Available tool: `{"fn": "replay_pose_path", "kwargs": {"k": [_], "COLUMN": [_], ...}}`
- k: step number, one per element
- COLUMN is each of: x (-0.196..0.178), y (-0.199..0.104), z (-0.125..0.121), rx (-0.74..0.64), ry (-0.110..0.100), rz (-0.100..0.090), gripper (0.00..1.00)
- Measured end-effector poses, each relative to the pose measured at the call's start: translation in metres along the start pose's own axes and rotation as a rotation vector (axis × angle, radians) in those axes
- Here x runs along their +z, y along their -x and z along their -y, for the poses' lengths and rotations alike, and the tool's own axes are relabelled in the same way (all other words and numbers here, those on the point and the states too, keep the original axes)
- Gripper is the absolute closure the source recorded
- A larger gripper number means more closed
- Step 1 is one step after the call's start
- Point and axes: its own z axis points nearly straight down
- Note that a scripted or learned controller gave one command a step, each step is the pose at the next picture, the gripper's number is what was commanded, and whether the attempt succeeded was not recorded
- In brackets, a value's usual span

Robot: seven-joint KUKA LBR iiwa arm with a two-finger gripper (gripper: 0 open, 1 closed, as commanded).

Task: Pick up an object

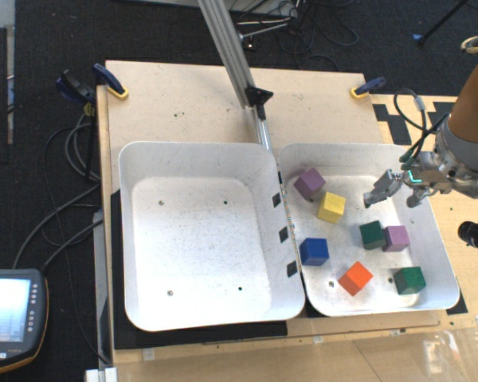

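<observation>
Several small cubes lie in the right bin (334, 151): a purple one (309, 184), a yellow one (331, 207), a blue one (314, 251), an orange one (355, 278), a dark green one (371, 234) touching a light purple one (396, 238), and a second green one (409, 280). My gripper (398, 191) hangs over the right bin's upper right part, above and just behind the green and light purple pair. Its two fingers stand apart, with nothing between them.
The left bin (143, 161) sits beside the right one, with black clips along the shared rim. A slanted metal pole (231, 50) stands behind the bins. Two clamps (111, 84) hold the board's far corners. A pendant screen (12, 317) lies at the lower left.
</observation>
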Motion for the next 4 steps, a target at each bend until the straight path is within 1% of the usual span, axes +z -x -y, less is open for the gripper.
{"fn": "replay_pose_path", "kwargs": {"k": [1, 2, 3, 4], "x": [-0.002, 0.052, 0.096, 0.13], "y": [0.0, -0.009, -0.009, -0.009], "z": [-0.001, -0.005, -0.001, -0.009], "rx": [0.001, 0.002, 0.003, 0.001], "ry": [0.004, -0.002, -0.001, 0.02], "rz": [0.001, 0.0, 0.0, 0.005], "gripper": [0.0, 0.0, 0.0, 0.0]}}
